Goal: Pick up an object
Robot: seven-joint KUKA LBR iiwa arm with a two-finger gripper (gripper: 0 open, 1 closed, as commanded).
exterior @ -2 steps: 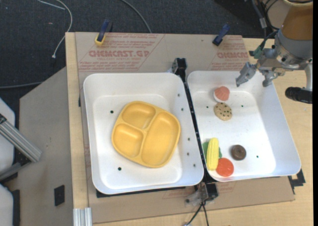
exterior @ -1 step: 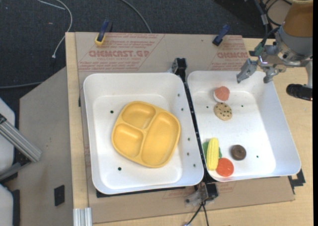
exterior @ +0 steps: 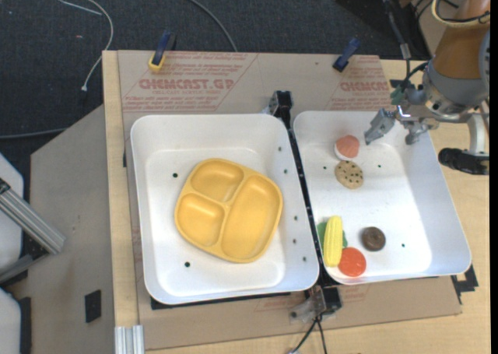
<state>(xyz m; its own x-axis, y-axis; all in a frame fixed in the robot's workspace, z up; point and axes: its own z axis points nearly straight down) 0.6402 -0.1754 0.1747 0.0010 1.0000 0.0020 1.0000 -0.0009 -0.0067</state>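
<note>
Dark carpet surrounds a cardboard-covered bench [exterior: 233,72] that carries two shallow white bins side by side. Over the far edge of the right bin [exterior: 436,212] hangs the gripper [exterior: 397,128], its two fingers spread apart with nothing between them — one fingertip [exterior: 372,133] points down toward the bin's far left part, the other sits further right. Above it the arm's orange band [exterior: 465,29] shows at the view's right edge. Nearest the gripper, just beside the lower fingertip, lies a small pink and white piece [exterior: 347,146], possibly a toy food item, though it is too small to tell. Close in front of it rests a chocolate-chip cookie [exterior: 349,174]. Toward the near edge sit a brown doughnut [exterior: 373,239], a yellow corn cob [exterior: 333,238] and a red tomato [exterior: 352,261] — the corn and tomato touching. In the left bin [exterior: 156,150] lies a yellow divided plate [exterior: 228,208].
</note>
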